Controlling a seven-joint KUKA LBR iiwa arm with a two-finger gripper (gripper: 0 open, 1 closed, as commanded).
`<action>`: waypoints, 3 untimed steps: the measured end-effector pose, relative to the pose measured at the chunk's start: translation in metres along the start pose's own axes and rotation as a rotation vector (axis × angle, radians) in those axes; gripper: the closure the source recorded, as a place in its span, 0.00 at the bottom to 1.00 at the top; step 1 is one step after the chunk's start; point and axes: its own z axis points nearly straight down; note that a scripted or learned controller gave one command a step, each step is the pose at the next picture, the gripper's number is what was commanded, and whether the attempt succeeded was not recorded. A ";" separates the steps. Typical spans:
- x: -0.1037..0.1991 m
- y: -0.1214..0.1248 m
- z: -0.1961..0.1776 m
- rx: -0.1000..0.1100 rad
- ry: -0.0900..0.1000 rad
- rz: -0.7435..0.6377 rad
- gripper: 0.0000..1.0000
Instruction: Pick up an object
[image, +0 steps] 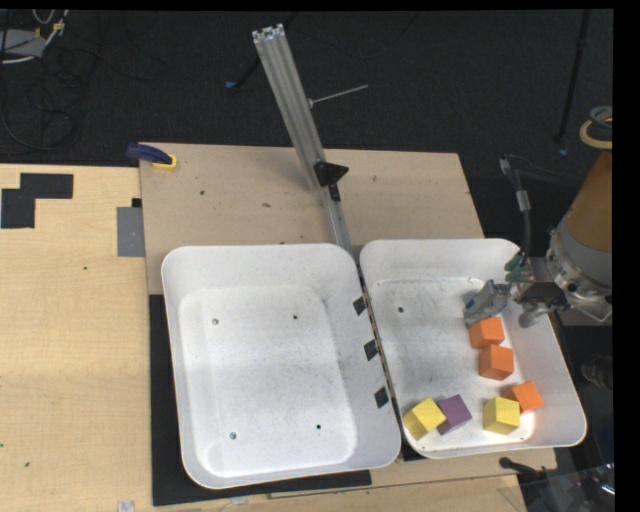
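Several small blocks lie in the right bin (430, 270). An orange block (488, 331) sits just in front of my gripper (505, 305), and a second orange block (495, 361) lies right behind it toward the bin's front. A third orange block (527, 396) touches a yellow block (501, 414) near the front right corner. A purple block (455, 411) and another yellow block (425, 416) sit side by side at the front. My gripper hangs open over the bin's right side, with nothing between its fingers.
The left bin (190, 275) stands beside the right one, with black clips (370, 349) along the shared edge. A slanted aluminium rail (297, 110) rises behind the bins. A blue and yellow clamp (152, 155) lies at the bench's back left.
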 end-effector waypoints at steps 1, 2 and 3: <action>-0.001 0.000 0.000 -0.001 -0.001 0.003 0.00; -0.004 0.009 0.054 0.005 0.000 0.001 0.00; 0.000 0.006 0.118 0.007 0.002 0.000 0.00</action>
